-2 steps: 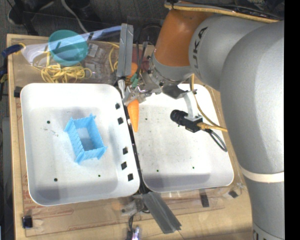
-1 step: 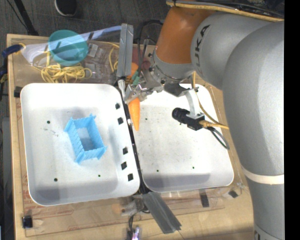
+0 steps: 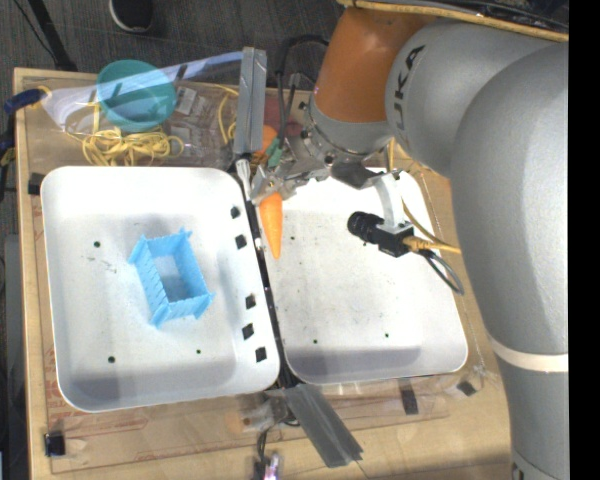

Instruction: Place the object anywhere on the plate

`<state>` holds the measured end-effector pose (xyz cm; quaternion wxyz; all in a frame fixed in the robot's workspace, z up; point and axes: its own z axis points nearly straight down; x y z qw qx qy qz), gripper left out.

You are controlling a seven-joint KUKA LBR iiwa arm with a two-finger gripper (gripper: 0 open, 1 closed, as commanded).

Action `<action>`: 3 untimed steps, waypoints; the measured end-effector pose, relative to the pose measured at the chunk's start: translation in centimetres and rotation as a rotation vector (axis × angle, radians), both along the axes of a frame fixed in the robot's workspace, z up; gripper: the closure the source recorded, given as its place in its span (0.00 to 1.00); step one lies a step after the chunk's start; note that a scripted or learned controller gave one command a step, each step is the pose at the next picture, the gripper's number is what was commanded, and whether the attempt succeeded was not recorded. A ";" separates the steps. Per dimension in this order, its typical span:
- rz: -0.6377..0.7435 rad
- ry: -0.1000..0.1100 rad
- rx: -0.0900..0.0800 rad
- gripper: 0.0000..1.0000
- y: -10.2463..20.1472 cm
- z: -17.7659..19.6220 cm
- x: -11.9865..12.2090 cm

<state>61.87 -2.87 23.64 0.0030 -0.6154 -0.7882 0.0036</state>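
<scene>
Carrot (image 3: 270,225): where do we record it?

We record it at the centre of the frame, point down, over the ridge where the left bin (image 3: 80,368) meets the right bin (image 3: 380,338).

Principal risk?

If the grip is poor, we expect the carrot to drop on that ridge and roll into either bin, short of any plate. A swing to the left could also knock it against the blue basket (image 3: 172,278).

State of the tool?

The gripper (image 3: 268,184) sits directly above the carrot's thick end and appears to touch it. We cannot tell whether the tool is spread or closed, so we do not certify a hold.
</scene>
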 end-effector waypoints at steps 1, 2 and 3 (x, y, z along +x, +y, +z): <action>0.061 -0.005 0.002 1.00 7.3 3.7 -3.6; 0.320 -0.004 0.003 1.00 5.7 -2.0 -7.4; 0.487 -0.009 0.003 1.00 1.4 2.3 0.3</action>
